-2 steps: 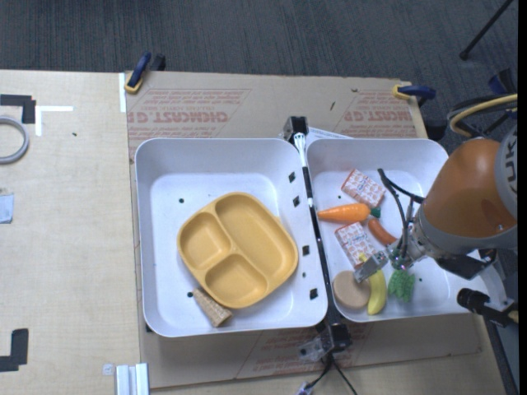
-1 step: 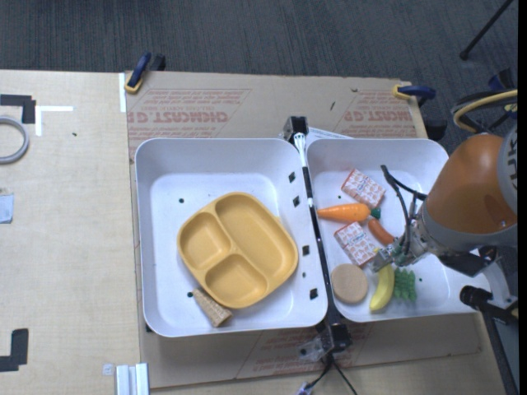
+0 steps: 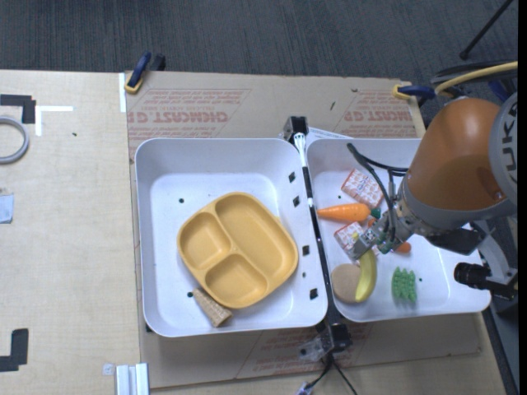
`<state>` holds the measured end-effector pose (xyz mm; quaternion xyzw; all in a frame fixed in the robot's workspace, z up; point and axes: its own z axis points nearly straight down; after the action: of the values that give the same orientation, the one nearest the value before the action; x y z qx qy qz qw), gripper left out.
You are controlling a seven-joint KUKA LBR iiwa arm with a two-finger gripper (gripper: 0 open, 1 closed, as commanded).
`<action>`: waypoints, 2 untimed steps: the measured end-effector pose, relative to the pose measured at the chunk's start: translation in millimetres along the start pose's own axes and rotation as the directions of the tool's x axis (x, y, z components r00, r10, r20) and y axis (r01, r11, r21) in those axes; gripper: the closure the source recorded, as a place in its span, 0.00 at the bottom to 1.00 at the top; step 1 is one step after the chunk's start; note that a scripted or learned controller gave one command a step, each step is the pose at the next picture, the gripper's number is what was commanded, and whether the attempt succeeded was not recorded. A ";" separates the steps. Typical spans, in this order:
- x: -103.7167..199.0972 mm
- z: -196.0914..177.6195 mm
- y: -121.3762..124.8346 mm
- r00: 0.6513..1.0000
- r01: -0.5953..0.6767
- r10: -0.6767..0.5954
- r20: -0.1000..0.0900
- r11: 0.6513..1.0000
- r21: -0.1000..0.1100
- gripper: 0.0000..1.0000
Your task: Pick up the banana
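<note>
- My two-finger gripper (image 3: 380, 241) sits low in the right-hand shallow white plastic bin (image 3: 436, 303), just off the upper end of the small curved yellow banana (image 3: 366, 276); whether it is spread or pinched, I cannot tell from this angle.
- The banana lies near the front of that bin, its lower end touching a round tan bun-like piece (image 3: 347, 284).
- It looks like a light, smooth toy, probably stiff and a bit slippery, so I judge a grip across the thick middle of the curve safest, not the tapering tip.
- Just beside me: a glossy orange tapered carrot (image 3: 342, 212) and two small red-and-white printed packets (image 3: 362, 186), flat and crinkly by the look.
- Right of the banana, a knobbly green block (image 3: 403, 285), well clear.
- Further out, the left white bin (image 3: 165, 303) holds a matte mustard-yellow divided plate (image 3: 237, 249) with three compartments, and a brown wafer-like wedge (image 3: 212, 308) at its front edge.
</note>
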<state>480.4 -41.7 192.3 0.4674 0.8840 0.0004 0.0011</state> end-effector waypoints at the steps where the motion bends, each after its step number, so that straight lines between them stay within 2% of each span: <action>1: 47.2 0.2 29.9 0.992 0.124 -0.124 -0.001 0.992 0.001 1.00; 2: 86.1 0.3 95.1 0.906 0.424 -0.424 -0.001 0.906 0.000 1.00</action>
<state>510.5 83.0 192.0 0.2644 0.9644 0.0002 0.0009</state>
